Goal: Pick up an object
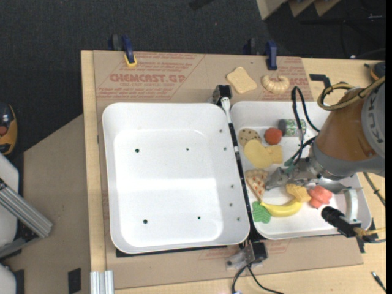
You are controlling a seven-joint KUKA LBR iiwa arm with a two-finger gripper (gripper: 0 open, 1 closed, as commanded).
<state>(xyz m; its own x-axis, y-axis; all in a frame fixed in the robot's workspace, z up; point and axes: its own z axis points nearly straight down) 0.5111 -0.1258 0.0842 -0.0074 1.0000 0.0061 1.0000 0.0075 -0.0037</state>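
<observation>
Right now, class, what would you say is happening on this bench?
A grey robot arm with an orange band reaches in from the right over the right bin, which holds a pile of toy food. Its end effector sits low among the items, next to a pizza slice and above a banana, with a tomato and a cookie farther back. Nothing is visibly gripped yet. Two toy pastries lie on the board beyond the bins.

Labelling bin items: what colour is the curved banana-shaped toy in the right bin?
Yellow; the curved banana-shaped toy shows best in the camera view, near the right bin's front edge.
</observation>
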